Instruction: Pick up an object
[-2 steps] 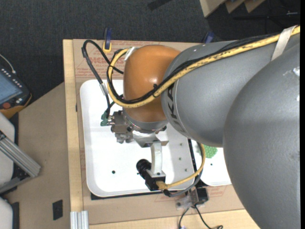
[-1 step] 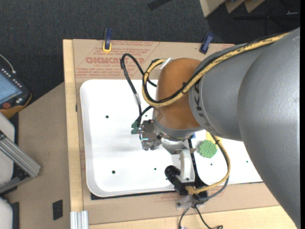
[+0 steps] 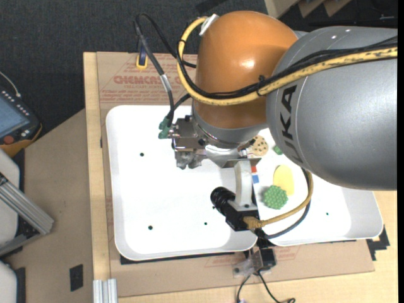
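Note:
My gripper [image 3: 185, 149] hangs low over the back middle of the left bin [image 3: 145, 194], under the big orange wrist band. Its metal body shows, but the arm hides the tips. In the right bin [image 3: 353, 223], close to the divider, lie a yellow piece [image 3: 285, 177] and a green bumpy ball [image 3: 274, 197] touching it. A tan spotted piece [image 3: 259, 146] peeks out from under the arm just behind them. These things are to the right of the gripper, apart from it.
The grey arm covers most of the right bin's back half. A small red and blue item [image 3: 255, 174] lies by the divider. The cardboard sheet [image 3: 126, 81] under the bins shows behind and left of them.

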### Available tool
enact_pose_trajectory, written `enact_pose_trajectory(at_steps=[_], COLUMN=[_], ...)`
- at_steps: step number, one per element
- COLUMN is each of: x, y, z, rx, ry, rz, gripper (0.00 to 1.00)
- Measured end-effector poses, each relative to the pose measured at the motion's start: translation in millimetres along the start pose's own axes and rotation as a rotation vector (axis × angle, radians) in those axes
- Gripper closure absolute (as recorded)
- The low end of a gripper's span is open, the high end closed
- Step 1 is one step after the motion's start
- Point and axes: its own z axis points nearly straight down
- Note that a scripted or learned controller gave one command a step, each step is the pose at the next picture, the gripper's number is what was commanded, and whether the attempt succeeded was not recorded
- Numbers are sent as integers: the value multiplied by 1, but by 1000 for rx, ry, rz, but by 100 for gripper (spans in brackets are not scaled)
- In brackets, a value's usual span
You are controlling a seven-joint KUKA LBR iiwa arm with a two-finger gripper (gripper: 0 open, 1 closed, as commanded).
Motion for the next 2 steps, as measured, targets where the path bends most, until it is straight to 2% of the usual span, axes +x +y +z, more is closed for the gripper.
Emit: enact_pose_trajectory(at_steps=[1,2], x=[-2,-2], y=[-1,0], z=[-3,-13], rx=[11,10], ry=[-6,-6], rz=[4,4], gripper=[100,100])
